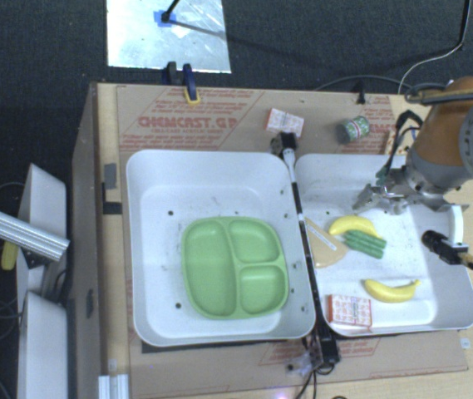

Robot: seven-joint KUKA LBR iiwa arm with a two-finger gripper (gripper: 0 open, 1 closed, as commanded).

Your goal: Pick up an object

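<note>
In the right bin (448,310), my gripper (379,199) hangs over the far part of the floor, open, with nothing between its fingers. Just in front of it lies a yellow banana (351,224), touching a green ridged piece (364,243). A pale flat disc (327,254) lies left of these by the bin's wall. A second banana (391,289) rests nearer the front, and a small red and white box (348,310) sits at the front left corner.
The left bin (149,189) holds a green divided plate (234,266). Behind the bins, on the brown board, lie a red and white packet (284,122) and a small green can (355,129). The arm comes in from the right.
</note>
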